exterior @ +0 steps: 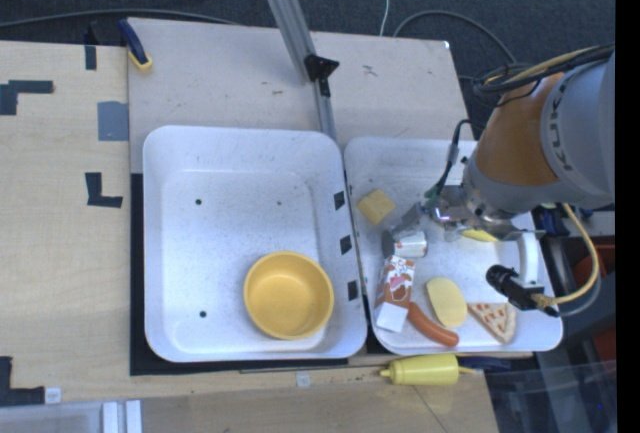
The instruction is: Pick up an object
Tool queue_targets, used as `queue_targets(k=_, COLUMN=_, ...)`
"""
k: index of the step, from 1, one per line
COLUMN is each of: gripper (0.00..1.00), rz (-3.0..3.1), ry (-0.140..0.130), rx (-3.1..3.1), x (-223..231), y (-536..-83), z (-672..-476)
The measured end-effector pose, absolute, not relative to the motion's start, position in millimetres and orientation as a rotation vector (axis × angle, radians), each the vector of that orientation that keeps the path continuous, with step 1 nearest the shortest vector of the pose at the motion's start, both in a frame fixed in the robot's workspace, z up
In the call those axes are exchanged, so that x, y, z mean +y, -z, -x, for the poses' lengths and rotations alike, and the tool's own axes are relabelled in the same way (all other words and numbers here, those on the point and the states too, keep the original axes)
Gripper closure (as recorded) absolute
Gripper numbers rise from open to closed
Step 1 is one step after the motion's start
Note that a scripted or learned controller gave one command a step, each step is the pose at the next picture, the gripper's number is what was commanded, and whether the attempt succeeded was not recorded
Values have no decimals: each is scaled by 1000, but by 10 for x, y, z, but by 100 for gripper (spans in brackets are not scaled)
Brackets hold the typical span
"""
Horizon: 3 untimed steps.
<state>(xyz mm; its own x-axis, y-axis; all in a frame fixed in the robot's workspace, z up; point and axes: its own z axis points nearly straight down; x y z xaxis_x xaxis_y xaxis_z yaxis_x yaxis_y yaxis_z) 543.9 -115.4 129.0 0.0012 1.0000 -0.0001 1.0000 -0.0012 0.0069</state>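
Objects for picking lie in the right bin [365, 161], in the lower right part of the frame: we see a yellow cube [376, 206] near its left wall, a small grey block [410, 245] just below and right of it, a red-and-white packet [396, 286] lower down, a red sausage [432, 327] beside the packet's lower end, a pale yellow oval piece [446, 301] just above the sausage, and a pizza slice toy [492, 321] at the lower right corner. Our gripper [408, 224] sits low over the centre of this bin, just above the grey block and right of the yellow cube; we cannot tell how its jaws stand, since the dark tips blur together from this angle. We see nothing clearly between them. The left bin [160, 221] holds a yellow bowl [288, 294] near its lower right corner. A yellow bottle [424, 371] lies on the bench just below the right bin's front edge. The grey arm [560, 136] with its orange band enters from the right of the frame.
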Motion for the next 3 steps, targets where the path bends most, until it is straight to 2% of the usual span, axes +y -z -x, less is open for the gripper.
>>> queue_targets(k=1, gripper=100, rz=-2214, ry=-9, rx=2219, x=-1150, y=-1405, z=-5444)
queue_targets(k=3, gripper=100, rz=-2217, ry=-3, rx=2222, x=-1005, y=-2298, z=-5433)
